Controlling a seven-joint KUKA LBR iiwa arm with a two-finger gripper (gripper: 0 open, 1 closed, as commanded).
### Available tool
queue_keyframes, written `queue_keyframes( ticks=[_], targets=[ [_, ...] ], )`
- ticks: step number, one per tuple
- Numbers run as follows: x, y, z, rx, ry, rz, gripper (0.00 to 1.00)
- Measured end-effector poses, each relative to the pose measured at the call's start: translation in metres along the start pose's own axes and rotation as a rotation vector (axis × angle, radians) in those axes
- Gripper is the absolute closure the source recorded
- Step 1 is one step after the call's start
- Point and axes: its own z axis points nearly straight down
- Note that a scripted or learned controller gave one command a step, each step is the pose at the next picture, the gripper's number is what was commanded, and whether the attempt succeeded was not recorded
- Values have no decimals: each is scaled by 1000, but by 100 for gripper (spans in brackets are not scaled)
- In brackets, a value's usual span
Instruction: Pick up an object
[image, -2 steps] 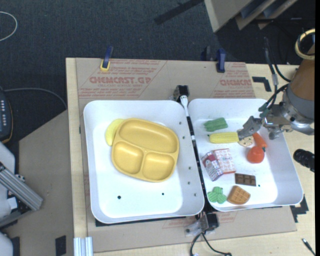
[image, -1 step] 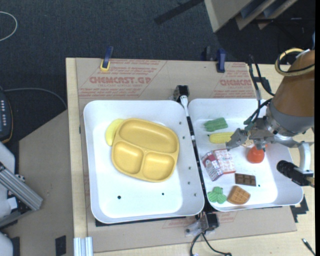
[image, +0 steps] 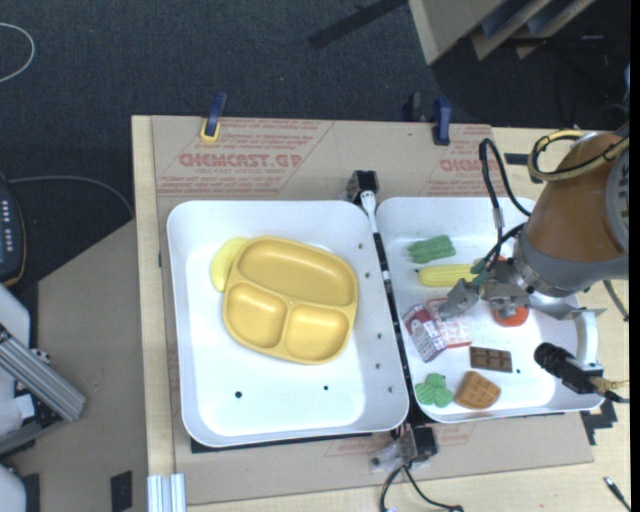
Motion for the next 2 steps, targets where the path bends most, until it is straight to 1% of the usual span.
queue_keyframes(
  ticks=[1, 2],
  targets=[
    [1, 2, 39, -11, -4, 2, 0],
    [2, 5, 57, -9, 3, -1, 0]
  ],
)
